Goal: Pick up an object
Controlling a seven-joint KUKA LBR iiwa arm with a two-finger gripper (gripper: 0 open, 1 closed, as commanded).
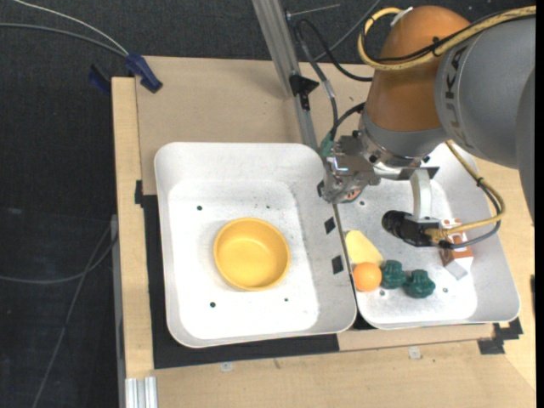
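The grey arm with its orange band reaches in from the right, its gripper [347,185] low over the right bin's [484,300] far-left corner; whether it is clenched cannot be told. A pale yellow wedge [362,246], small orange ball [367,276] and knobbly green toy [406,280] sit near. A smooth yellow bowl [250,252] rests in the left bin [183,228].
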